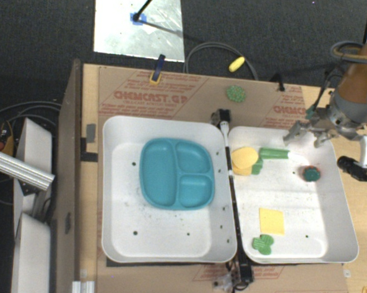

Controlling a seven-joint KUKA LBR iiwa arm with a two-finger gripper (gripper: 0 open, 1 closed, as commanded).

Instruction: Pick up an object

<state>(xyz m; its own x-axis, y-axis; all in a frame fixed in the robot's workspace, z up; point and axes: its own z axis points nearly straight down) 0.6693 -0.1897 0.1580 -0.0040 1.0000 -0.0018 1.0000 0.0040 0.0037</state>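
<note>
Gripper [305, 135] hung over the far edge of the right bin [335, 208], near its back right corner, and its two fingers stood spread apart with nothing between them. The grey arm [357, 91] came in from the right side, with the orange band above the wrist. Inside the right bin several small objects lay apart from each other: a yellow rounded piece [244, 159] was close to the wall shared with the left bin, and a green stick-like piece [273, 154] touched it on the right. A small dark round object with red and green [311, 175] lay nearest to the gripper, just in front of it. A flat yellow square [271, 220] lay toward the front, and a small green leafy piece [263, 243] was just in front of the square. The left bin [119, 232] held a turquoise divided plate [177, 174] with three compartments.
</note>
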